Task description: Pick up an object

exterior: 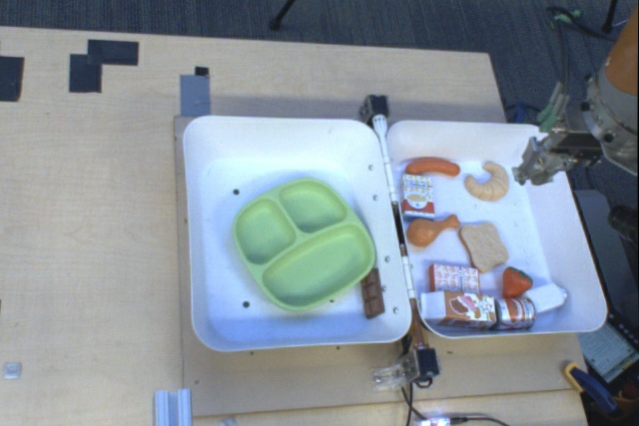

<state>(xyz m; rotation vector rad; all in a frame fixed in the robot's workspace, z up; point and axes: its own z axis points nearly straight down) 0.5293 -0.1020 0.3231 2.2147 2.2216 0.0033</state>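
The right bin (584, 259) holds several toy foods. A sausage (431, 167) and a croissant (488, 182) lie at the back. Below them are a red and white carton (419, 195), a drumstick (431, 230) and a bread slice (484, 245). At the front are a red box (454, 276), a lying labelled bottle (479, 310) and a strawberry (516, 281). My gripper (531, 167) hangs over the bin's back right corner, just right of the croissant, with nothing seen in it.
The left bin (205, 214) bears a green divided plate (305, 242), and a brown bar (372, 294) lies beside its right wall. A black clamp (375, 107) sits where the bins meet at the back. Cables hang at the far right.
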